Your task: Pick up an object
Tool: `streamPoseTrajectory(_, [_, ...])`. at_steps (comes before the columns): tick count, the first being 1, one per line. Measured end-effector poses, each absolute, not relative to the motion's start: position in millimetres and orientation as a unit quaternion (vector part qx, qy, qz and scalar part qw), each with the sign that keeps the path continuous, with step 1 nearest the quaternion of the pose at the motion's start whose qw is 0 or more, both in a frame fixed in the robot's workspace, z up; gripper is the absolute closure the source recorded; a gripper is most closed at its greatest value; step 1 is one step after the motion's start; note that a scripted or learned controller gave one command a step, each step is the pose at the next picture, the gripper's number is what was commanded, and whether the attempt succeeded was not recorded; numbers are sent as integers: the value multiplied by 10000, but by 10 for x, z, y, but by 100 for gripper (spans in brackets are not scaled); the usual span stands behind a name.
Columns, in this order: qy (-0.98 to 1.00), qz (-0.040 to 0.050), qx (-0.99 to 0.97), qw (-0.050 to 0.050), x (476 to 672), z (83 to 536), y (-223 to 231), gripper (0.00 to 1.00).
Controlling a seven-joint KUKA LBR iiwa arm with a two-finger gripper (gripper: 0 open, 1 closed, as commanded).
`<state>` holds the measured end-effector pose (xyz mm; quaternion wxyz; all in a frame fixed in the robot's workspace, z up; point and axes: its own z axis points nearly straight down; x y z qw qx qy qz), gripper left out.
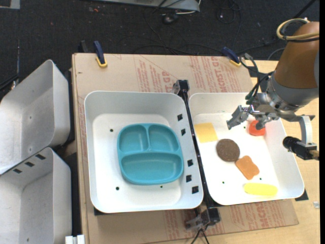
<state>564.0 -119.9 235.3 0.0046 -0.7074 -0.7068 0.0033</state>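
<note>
We see bare floor in the right bin [284, 179] beyond the brown disc [228, 149]; beside it the yellow square [206, 132] and orange piece [247, 166] crowd passage.

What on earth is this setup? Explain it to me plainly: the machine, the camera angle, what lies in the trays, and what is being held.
One camera looks down at a slant on a bench with two shallow white bins. The grey arm with an orange band, entering from the right, is a robot; its gripper hovers over the right bin, just above a small red-orange object. Nothing can be seen between its fingers, so I cannot say it holds anything. That bin also holds a pale yellow square, a brown round disc, an orange piece and a yellow piece. The left bin holds a teal divided plate.
</note>
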Motion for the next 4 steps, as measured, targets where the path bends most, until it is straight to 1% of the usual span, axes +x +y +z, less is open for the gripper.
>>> streamPoseTrajectory(1, [-7075,1,-7067,1,5663,2409,-1200,0])
streamPoseTrajectory(3, [-7064,15,-7078,19,5534,1506,-1188,0])
streamPoseTrajectory(4, [-7066,3,-7076,-4,5535,981,-1185,0])
